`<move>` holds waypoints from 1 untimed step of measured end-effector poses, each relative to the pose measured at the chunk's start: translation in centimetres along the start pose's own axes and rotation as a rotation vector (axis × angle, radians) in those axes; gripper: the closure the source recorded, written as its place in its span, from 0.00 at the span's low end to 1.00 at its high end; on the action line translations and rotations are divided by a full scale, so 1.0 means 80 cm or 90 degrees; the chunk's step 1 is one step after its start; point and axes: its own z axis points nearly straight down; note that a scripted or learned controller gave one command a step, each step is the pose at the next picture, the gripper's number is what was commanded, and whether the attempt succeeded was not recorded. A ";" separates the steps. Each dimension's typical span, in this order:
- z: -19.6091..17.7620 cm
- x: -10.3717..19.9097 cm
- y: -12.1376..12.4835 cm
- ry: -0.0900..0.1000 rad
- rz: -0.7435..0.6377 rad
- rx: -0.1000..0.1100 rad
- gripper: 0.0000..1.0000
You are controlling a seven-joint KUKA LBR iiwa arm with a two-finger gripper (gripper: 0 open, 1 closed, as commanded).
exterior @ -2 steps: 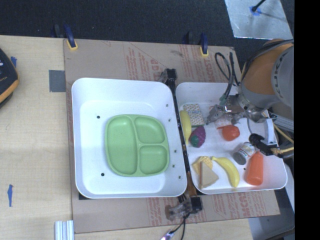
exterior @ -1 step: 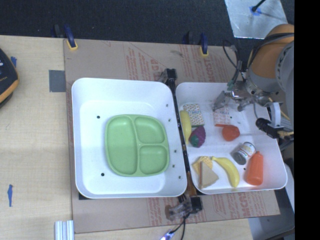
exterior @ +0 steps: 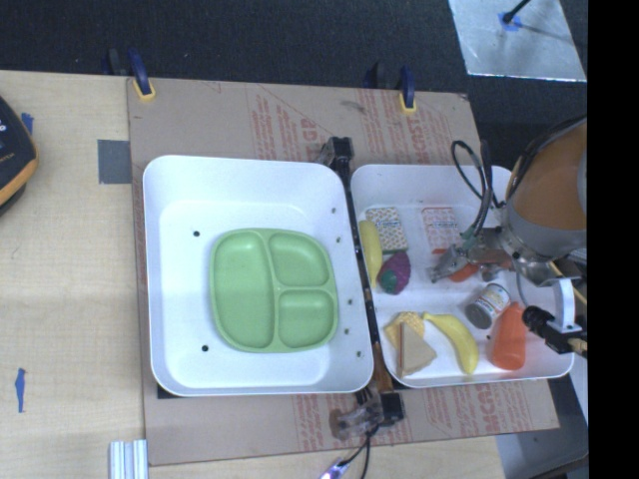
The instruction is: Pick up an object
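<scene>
My hand point(exterior: 461, 264) hangs low over the right bin point(exterior: 439, 180), toward its right side, and I cannot tell whether it is released or clenched. Something red lies just beneath it. Just below sits a small metal can point(exterior: 484, 305) on its side, with an orange carrot point(exterior: 508, 338) beside it. Further left lie a yellow banana point(exterior: 454, 339) and a sandwich wedge point(exterior: 412, 345), then a purple fruit point(exterior: 393, 271) touching a second banana point(exterior: 370, 250). The left bin point(exterior: 170, 367) holds a green divided plate point(exterior: 272, 289). Both bins rest on cardboard on my surface point(exterior: 60, 297).
</scene>
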 end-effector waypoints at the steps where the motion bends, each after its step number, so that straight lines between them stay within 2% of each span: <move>1: -0.001 0.055 0.060 0.000 -0.001 -0.001 0.00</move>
